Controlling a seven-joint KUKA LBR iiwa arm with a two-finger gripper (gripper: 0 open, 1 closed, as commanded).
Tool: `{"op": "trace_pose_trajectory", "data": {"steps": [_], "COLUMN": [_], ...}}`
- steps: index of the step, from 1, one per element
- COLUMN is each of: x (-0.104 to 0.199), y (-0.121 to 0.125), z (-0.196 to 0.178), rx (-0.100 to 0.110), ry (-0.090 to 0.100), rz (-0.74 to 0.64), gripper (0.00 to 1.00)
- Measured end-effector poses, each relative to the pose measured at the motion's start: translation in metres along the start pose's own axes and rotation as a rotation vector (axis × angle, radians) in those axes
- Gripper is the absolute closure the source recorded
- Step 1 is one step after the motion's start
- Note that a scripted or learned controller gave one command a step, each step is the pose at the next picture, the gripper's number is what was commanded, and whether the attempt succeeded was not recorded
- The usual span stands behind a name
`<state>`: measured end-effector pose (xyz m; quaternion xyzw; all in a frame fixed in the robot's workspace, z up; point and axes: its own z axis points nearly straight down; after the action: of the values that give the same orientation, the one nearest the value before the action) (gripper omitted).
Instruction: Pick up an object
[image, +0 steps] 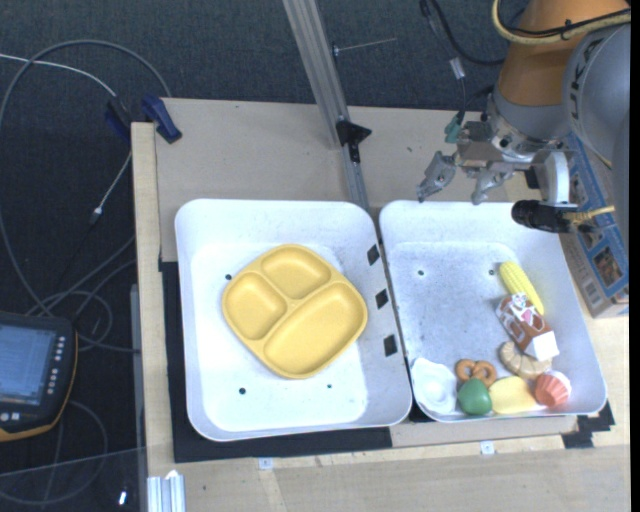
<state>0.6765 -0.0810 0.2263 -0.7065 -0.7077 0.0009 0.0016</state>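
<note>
Right, the gripper hangs above the far rim of the right bin, just outside its wall, and its two fingers are spread wide with nothing between them. Over in the left bin a yellow divided plate lies flat in the middle, three compartments, all bare. The candidates crowd the right bin's right side and near edge: a corn cob lies against the right wall about halfway down, a brown-and-white packet sits just below it, touching or nearly so, and along the near edge run a white dish, a pretzel, a green ball, a pale yellow lump and a red-orange piece, all packed close together. These look like toy foods, so I judge them light, stiff and a bit slick, likely to skid or roll if nudged off-centre. The corn cob seems the best bet: it lies apart from the near-edge huddle, and closing across its narrow width at mid-length should seat it squarely. The green ball would probably squirt out of a loose pinch, and the wall close behind the cob could crowd one finger. No pick has begun yet; the bin's middle lies open for the descent.
</note>
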Motion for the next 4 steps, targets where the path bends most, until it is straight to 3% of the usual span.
{"op": "trace_pose_trajectory", "data": {"steps": [1,3,4], "x": [0.000,-0.007,-0.008], "y": [0.000,0.002,0.002], "z": [0.000,0.115,0.133], "rx": [-0.001,0.006,0.004], "ry": [0.000,0.000,-0.002], "rz": [0.000,0.001,0.001], "gripper": [0.00,0.00,0.00]}}
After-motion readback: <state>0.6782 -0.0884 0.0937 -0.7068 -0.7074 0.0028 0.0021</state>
